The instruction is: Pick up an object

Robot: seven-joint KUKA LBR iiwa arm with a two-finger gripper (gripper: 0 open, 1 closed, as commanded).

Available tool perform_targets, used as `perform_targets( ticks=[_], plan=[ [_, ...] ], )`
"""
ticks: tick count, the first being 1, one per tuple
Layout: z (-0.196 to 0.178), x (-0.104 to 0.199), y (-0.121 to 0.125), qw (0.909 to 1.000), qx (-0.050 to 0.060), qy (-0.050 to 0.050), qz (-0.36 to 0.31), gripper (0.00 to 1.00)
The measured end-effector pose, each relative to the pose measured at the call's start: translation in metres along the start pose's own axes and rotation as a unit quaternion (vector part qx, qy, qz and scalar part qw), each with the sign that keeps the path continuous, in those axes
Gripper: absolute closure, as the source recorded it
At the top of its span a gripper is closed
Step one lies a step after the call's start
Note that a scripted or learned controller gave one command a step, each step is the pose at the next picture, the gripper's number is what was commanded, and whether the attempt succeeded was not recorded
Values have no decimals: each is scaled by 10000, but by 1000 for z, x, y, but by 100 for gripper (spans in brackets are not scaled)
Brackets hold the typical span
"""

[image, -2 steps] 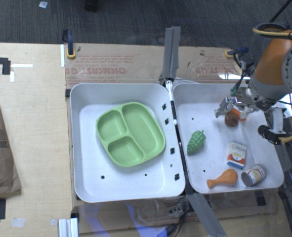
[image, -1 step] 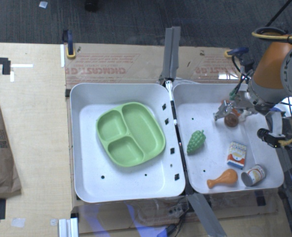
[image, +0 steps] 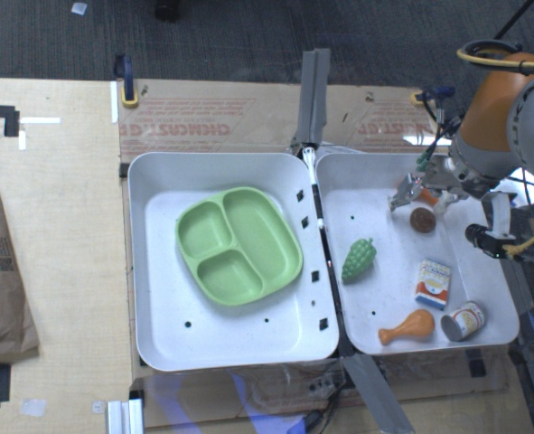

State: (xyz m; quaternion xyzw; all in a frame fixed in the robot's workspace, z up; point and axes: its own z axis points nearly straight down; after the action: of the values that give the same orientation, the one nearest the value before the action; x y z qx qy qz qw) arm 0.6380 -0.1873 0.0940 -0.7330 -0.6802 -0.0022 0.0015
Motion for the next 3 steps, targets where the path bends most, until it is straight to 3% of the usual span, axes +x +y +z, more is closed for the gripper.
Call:
perform_targets(
  ticks=[1,2,3],
  plan=[
    [-1,-7,21,9994,142,91,-286,0],
    [1,-25,-20,9996,9,-3,-289,0],
    [2,-20,-44,9978,11,-26,-663,0]
  ],
)
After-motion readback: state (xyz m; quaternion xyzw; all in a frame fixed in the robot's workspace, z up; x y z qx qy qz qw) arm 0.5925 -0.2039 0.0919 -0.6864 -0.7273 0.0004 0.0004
